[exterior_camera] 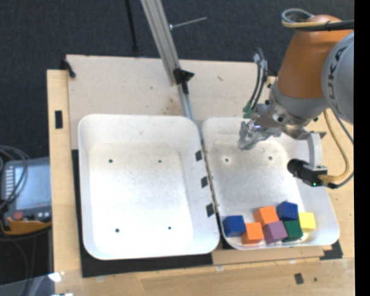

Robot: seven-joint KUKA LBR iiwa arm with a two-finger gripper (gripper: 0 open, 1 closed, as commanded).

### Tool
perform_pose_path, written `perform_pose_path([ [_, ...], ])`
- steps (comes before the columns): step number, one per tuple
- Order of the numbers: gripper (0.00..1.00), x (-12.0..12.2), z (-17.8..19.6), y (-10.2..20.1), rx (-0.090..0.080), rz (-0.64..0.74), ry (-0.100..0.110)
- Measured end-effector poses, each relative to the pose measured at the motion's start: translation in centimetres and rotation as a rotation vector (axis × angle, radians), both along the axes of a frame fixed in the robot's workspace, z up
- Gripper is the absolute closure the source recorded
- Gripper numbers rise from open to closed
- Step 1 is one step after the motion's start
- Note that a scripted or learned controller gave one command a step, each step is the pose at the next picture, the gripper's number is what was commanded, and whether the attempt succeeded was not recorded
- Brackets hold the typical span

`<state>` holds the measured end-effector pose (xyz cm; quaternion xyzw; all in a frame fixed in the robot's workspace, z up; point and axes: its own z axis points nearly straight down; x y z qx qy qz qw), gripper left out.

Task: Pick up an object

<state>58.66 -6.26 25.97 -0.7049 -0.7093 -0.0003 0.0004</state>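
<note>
Small coloured blocks are seen clustered at the near edge of the right bin [234, 165]: a blue block [234, 224] at the left end, an orange block [253, 232] beside it, a purple block [275, 232], a second orange block [266, 214], a second blue block [288, 211], a green block [293, 229] and a yellow block [307, 221] at the right end. Most appear to be touching neighbours. The left bin [142, 184] is noted beside it on the bench [111, 85]. The gripper [249, 135] is held over the far part of the right bin, well apart from the blocks; whether it is apart or together cannot be told from this view. The blocks are judged light, stiff and not fragile, with flat faces that should give fair purchase, though a smooth finish may slip. The blue block at the left end is judged the easiest target, since its left side looks free; it would best be taken across two opposite flat faces. Tightly packed pieces are likely to be nudged aside.
</note>
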Motion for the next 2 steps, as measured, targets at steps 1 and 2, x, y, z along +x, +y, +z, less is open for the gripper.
perform_pose_path([
  [1, 1.00, -0.5, 0.5, 5.8, 0.001, 0.002, 0.000],
  [2, 1.00, -1.3, -0.7, 11.8, 0.001, 0.002, 0.002],
])
